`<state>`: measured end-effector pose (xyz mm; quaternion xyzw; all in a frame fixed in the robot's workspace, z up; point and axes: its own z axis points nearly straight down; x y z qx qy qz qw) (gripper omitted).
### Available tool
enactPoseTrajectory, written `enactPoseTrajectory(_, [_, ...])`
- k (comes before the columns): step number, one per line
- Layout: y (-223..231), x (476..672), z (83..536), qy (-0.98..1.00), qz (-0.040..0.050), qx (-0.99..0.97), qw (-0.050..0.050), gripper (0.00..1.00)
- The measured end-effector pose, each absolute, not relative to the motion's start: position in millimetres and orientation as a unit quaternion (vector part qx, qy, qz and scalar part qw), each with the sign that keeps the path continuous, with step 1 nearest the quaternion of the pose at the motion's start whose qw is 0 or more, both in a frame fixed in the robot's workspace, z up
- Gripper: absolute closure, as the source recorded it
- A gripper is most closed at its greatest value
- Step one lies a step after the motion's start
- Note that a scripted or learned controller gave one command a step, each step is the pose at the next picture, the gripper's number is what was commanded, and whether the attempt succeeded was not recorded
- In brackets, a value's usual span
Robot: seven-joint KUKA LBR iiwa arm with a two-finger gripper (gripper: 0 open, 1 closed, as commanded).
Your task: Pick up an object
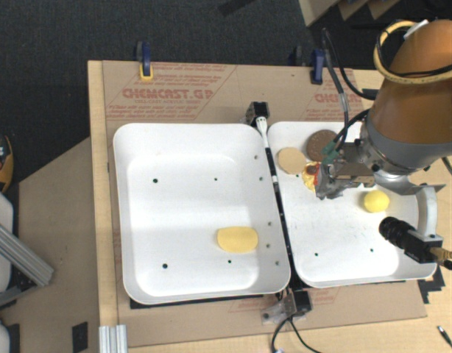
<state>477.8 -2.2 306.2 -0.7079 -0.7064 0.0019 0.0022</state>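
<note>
My gripper [323, 184] hangs low over the back part of the right bin [344, 263], just right of a red and yellow item [310, 176] that peeks out beside it. A tan disc [290, 160] and a brown disc [321, 143] lie close behind it. To its right rests a yellow ball [375, 201]. In the left bin [189, 282] a yellow oval piece [237, 239] lies near the front right. The arm's orange band and grey wrist cover the gripper's upper part.
A black cylindrical part [404, 235] of the arm's gear juts over the right bin's front right. Black clips [257, 112] sit where the bins meet, at back and front. Both bins rest on a cardboard sheet [174, 87].
</note>
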Motion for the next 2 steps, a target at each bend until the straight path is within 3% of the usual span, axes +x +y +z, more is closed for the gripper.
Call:
enactPoseTrajectory(1, [16,491.9,275,-0.707,0.0012,-0.707,0.002,1.0])
enactPoseTrajectory(2, [61,477.1,179,-0.708,0.0029,-0.706,0.004,1.0])
